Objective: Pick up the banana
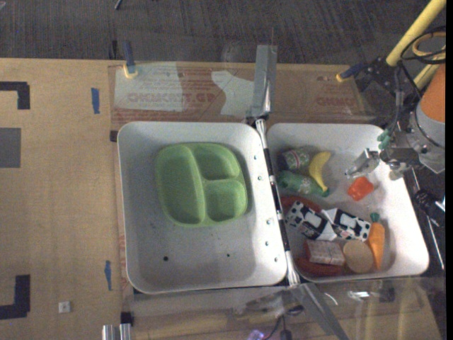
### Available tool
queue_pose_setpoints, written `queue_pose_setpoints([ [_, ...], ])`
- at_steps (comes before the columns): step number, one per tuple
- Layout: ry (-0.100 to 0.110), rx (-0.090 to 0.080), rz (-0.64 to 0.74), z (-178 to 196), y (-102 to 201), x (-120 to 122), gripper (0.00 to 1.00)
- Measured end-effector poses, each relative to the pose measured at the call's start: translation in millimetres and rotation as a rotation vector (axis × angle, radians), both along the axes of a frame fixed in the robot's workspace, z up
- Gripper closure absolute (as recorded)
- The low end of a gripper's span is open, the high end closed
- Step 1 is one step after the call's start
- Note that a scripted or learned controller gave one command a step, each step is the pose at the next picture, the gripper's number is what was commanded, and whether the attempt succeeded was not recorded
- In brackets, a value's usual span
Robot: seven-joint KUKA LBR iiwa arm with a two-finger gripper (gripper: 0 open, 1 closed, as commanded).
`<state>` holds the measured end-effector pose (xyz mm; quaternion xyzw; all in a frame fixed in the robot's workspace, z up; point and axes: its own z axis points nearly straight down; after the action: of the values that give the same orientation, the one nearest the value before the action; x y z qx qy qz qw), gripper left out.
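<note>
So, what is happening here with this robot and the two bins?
A grey robot arm reaches in from the right, and its gripper hangs above the right bin, near a small orange-red toy. Its job is to pick up the banana, which lies untouched at the far left of that bin, beside some green toy food. A carrot and other toy items fill the near part. The left bin has a green divided plate.

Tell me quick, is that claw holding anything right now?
Gripper: open, holding nothing, above the right bin. The banana lies in that bin, apart from it.
</note>
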<state>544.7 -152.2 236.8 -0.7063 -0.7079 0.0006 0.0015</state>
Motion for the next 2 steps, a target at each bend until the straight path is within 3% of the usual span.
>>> queue_pose_setpoints([
  [1, -0.008, -0.004, 0.191, 36.9, 2.1, 32.9, 0.00],
  [2, -0.003, -0.001, 0.257, -104.3, 43.0, 54.2, 0.00],
])
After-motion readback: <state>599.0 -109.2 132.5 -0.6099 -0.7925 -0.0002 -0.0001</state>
